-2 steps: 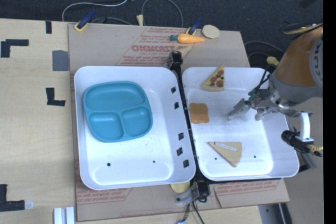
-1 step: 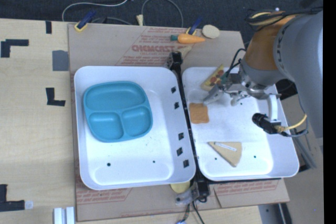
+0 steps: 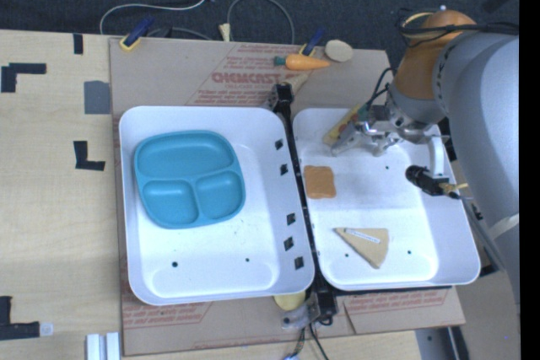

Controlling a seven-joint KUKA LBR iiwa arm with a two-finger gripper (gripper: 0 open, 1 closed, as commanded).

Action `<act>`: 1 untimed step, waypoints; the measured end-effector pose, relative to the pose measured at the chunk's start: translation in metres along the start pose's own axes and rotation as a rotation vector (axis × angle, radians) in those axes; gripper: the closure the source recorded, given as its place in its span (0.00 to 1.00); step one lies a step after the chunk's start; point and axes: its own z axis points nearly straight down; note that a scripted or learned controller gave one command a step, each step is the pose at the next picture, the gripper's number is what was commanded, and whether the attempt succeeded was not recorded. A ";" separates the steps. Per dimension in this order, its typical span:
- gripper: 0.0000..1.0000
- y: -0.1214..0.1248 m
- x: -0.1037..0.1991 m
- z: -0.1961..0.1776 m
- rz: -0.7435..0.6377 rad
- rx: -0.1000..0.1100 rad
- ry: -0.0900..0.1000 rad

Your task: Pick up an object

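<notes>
Hovering near the far edge of the right bin, the gripper; cannot tell its state. Lying just off its tip toward the bin's middle divider edge, a brown square; further toward the near edge, a tan wedge, long axis running across the bin.

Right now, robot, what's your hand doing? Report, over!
Gripper low in right bin, near its back corner. Brown square and tan wedge lie loose, not grabbed. Nothing in the way.
</notes>
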 end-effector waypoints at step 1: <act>0.00 0.012 0.045 -0.003 -0.003 -0.001 0.000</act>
